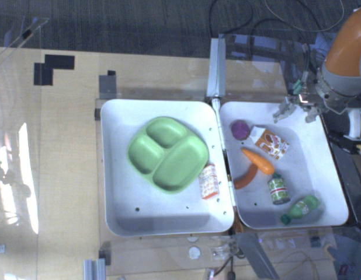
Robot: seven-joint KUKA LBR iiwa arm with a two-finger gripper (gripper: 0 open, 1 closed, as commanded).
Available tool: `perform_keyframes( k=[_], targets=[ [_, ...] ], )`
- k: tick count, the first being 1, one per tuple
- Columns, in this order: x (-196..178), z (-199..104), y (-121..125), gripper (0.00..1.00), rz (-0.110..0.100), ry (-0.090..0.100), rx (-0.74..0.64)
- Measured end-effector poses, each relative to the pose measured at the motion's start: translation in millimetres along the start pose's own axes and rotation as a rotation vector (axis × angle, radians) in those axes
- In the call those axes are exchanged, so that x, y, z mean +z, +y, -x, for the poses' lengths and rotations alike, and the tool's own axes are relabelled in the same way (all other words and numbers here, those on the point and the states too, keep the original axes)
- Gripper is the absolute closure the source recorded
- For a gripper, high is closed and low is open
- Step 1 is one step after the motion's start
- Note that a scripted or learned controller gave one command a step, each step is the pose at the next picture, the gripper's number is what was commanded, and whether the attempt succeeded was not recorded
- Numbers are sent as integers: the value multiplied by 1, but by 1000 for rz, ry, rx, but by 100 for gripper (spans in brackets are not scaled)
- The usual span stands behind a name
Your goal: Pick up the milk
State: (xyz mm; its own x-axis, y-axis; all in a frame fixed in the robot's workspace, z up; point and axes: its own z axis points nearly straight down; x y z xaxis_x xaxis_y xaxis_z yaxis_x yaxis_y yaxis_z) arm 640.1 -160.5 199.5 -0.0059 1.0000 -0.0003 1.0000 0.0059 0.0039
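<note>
- Bench (52, 174): pale wood, near edge closest to the lens; black tape marks at its far left; dark floor and loose cables beyond.
- Left bin (119, 214), white, shallow.
- Right bin (326, 174), white, touching the left one.
- Arm (347, 45), grey and orange, over the right bin's far corner.
- Green divided plate (167, 153), left bin.
- Gripper (295, 113): fingers spread, nothing between them.
- Milk (208, 181): probably the small white-and-red carton beside the plate, left bin.
- Orange carton (270, 143), right bin.
</note>
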Motion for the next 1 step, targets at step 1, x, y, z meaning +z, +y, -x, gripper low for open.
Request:
perform_keyframes(
  k=[1],
  targets=[
    [92, -33, -37, 0, 5, 0, -43]
  ],
)
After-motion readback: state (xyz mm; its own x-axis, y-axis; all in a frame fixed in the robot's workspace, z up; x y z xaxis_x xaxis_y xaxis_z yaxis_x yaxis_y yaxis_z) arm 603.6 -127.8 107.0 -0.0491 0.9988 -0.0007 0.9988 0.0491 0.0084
